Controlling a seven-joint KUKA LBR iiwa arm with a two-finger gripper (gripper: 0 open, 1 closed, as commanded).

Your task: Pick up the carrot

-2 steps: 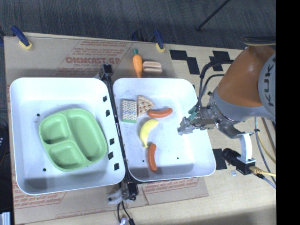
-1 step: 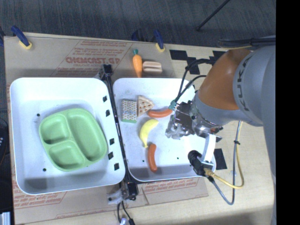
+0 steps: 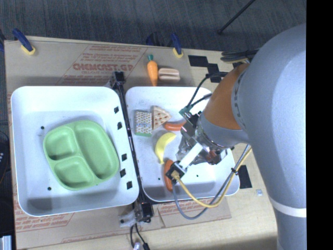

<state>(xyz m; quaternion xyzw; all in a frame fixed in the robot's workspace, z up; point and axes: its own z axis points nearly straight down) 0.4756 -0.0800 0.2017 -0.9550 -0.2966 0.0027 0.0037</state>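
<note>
"CHEMCAST GP", red print, brown sheet [image 3: 62, 56]

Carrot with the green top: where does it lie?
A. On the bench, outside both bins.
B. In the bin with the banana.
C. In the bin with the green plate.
A: the carrot lies on the bench, just beyond the rim of the white bin.

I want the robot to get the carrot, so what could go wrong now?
1. The carrot lies outside the bins, on the cardboard past the right bin's far rim, while the arm is low over that bin. It might miss the carrot altogether.
2. An orange-red thing lies in the bin right by the arm's tip, so the arm might grab that instead.
3. A bun-like toy lies close beside the carrot and could get bumped.
</note>
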